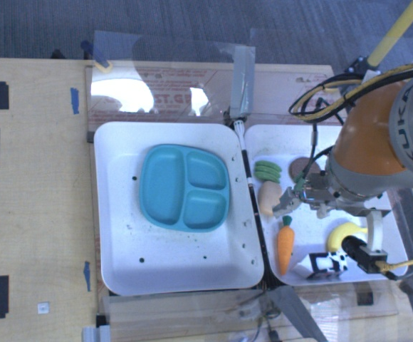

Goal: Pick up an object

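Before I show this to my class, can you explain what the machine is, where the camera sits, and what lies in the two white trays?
It is one robot arm, grey with an orange band, reaching in from the right. A single camera looks down at a slant from above the bench. The left bin holds a blue divided plate. The right bin holds toy food: a green vegetable, a pale piece, a carrot, a banana and a black-and-white toy. The gripper hangs above the pale piece and the carrot; nothing visibly sits in it.
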You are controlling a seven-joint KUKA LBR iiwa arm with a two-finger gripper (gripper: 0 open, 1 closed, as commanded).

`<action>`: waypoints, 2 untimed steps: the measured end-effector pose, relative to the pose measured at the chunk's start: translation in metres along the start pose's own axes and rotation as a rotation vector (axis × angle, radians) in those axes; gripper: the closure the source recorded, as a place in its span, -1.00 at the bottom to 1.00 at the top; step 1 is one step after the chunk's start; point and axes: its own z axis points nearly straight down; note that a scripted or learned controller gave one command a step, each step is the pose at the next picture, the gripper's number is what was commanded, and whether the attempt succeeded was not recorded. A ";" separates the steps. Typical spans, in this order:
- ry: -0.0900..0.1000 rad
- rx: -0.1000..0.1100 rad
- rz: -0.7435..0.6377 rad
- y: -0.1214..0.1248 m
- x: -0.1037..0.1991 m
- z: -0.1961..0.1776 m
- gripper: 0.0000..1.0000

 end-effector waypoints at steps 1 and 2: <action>-0.002 -0.005 0.007 0.089 -0.046 0.003 -1.00; -0.002 -0.024 -0.005 0.154 -0.054 0.088 -1.00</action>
